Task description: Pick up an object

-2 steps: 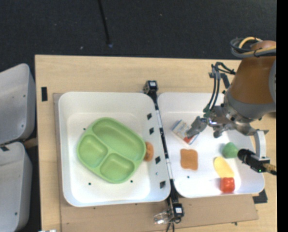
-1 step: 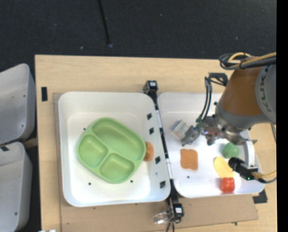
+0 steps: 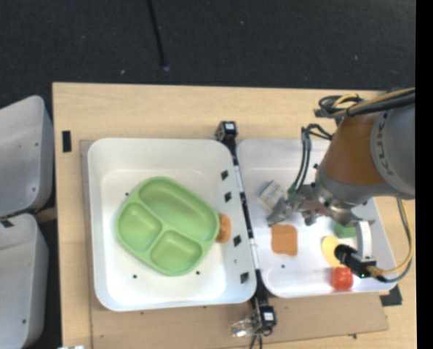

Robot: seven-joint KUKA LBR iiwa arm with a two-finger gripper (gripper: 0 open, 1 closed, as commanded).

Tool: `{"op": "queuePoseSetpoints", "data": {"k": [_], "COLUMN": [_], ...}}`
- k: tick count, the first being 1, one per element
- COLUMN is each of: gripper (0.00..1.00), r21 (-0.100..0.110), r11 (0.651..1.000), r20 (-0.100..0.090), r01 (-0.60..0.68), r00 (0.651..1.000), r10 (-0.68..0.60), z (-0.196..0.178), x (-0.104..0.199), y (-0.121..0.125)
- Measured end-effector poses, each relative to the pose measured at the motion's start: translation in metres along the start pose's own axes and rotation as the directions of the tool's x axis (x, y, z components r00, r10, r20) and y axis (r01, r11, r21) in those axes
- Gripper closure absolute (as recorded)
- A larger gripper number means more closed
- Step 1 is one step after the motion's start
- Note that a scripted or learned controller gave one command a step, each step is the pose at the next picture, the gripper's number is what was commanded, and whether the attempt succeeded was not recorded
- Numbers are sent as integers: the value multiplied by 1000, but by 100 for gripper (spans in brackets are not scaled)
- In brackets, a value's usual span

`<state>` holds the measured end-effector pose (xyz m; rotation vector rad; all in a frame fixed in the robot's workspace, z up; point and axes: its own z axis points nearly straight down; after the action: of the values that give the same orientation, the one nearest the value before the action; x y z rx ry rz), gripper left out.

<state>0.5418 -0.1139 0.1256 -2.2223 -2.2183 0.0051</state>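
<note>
Two white bins side by side on the bench (image 3: 70, 267), parted by a black-clipped seam. In the left bin (image 3: 100, 282), a green divided plate (image 3: 167, 225) lying flat near the middle, tilted corner-wise. Tucked against the plate's right edge, close to the seam, a small orange piece (image 3: 224, 227).

In the right bin (image 3: 274, 286), loose objects scattered for picking:
- a pale, bluish wrapped thing (image 3: 268, 191) toward the far left corner
- an orange block (image 3: 284, 240) near the middle
- a yellow piece (image 3: 330, 246) and a green piece (image 3: 343, 230) toward the right edge
- a red piece (image 3: 341, 278) at the near right corner

Reaching in over the right bin's far edge, the grey arm (image 3: 358, 158), wrist bent down so that the gripper (image 3: 287, 210) sits low between the wrapped thing and the orange block, just beside both. Probably lined up on one of those two, though too blurred to say which. Cannot tell whether open or closed from this slant, and nothing visibly held.

Judged from this: an approach or descent, with the pick not yet made. Worth noting the crowding. With neighbours this close, a slightly off descent could nudge the block aside rather than catch it. Green piece partly hidden under the wrist, so a poor candidate from here.
</note>
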Motion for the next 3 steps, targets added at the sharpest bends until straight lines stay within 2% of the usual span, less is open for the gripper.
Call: {"op": "queuePoseSetpoints", "data": {"k": [1, 3], "gripper": [100, 100], "r21": [-5, -11], "r11": [1000, 1000], "r20": [-1, 1], "r01": [-6, 4], "r00": [1000, 1000], "r10": [6, -4], "z": [-13, -116], "x": [0, -9], "y": [1, 16]}}
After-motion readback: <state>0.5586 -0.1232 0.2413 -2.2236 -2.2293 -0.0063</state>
